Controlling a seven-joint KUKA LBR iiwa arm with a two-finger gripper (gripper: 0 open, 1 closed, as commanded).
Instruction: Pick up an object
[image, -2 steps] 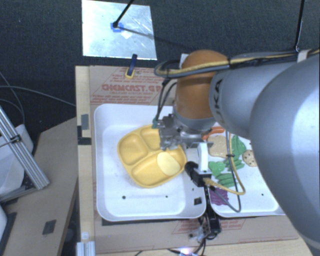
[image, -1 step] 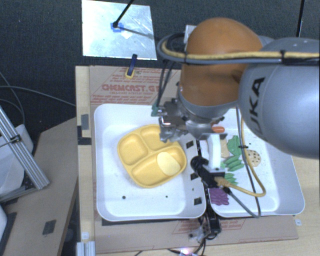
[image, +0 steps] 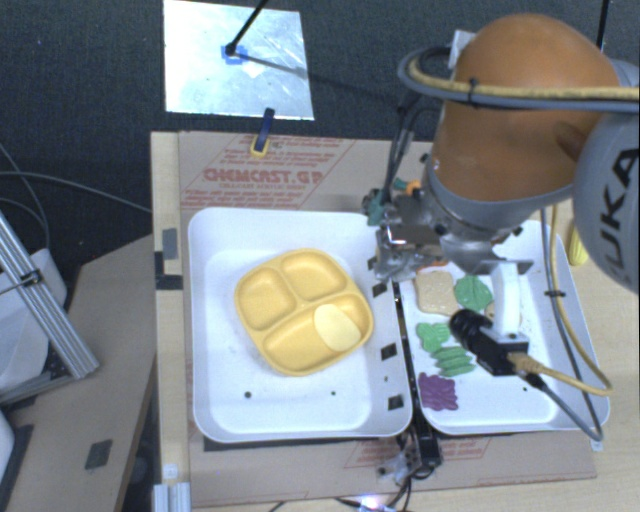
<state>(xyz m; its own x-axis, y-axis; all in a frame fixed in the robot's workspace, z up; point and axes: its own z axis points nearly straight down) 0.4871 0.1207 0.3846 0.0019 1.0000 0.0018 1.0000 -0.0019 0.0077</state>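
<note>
While the orange-banded arm (image: 520, 110) hangs over the right bin (image: 565, 400) (fingers' state: cannot tell), a glossy yellow divided plate (image: 300, 310) sits in the left bin (image: 215, 300).

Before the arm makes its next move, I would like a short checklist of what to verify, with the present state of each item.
1. Hand above the right bin: ok, near its far left corner.
2. Object held: cannot tell.
3. Objects available in right bin: ok, tan slice, green leaf, purple grapes.
4. Yellow tray in left bin: ok.
5. Cable clear of objects: not ok, it crosses the right bin.
</note>
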